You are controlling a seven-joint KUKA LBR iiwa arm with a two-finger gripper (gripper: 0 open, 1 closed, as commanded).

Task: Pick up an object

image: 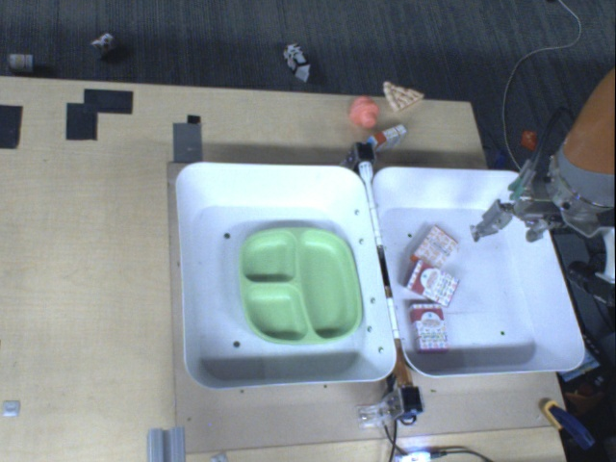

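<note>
Three small red-and-white cartons lie in the right bin [539,349]: one [435,246] tilted at the upper left, one [431,283] just below it, and one [429,326] near the bin's front. A green divided plate [300,284] sits in the left bin [207,258]. My gripper [510,221] hangs over the right bin's upper right part, to the right of the cartons and apart from them. Its fingers [486,225] are spread, with nothing between them.
Beyond the bins on the bench lie a pink ball [364,112], a pizza-slice toy [402,95] and a small marker-like item [390,137]. Black patches mark the bench's far left. Cables and a clip [399,407] sit at the front edge between the bins.
</note>
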